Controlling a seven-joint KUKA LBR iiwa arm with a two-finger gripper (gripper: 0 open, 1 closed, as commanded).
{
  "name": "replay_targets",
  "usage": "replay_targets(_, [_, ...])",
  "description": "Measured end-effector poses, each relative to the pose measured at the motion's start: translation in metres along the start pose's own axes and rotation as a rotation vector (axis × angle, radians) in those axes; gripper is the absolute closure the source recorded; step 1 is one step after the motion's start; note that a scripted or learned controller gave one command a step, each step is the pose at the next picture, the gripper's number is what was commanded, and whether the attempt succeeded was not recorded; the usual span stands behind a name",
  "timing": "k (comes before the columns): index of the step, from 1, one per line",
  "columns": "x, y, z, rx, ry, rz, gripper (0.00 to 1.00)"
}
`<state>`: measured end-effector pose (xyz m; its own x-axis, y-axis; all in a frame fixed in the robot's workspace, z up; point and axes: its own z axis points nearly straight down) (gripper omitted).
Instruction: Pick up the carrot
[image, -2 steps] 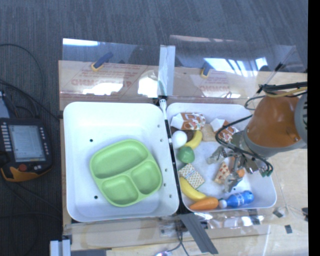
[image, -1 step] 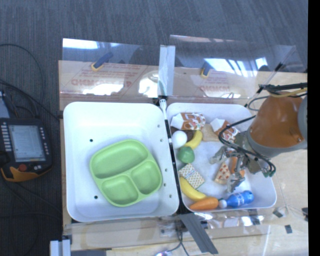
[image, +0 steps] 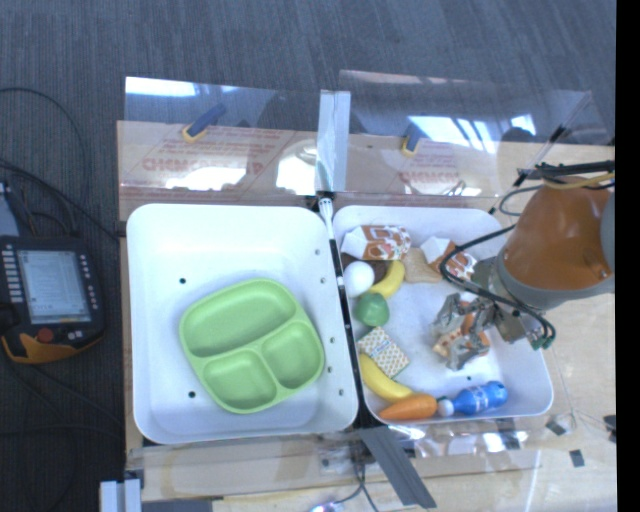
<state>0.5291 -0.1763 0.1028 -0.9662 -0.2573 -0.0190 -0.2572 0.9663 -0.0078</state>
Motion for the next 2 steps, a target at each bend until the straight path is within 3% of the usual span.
replay_targets(1, [-0.007,0.056,0.011,0.000,0.004,0.049,1.00])
replay_targets(2, [-0.043,0.005,0.013,-0.003,0.003,-0.326,1.00])
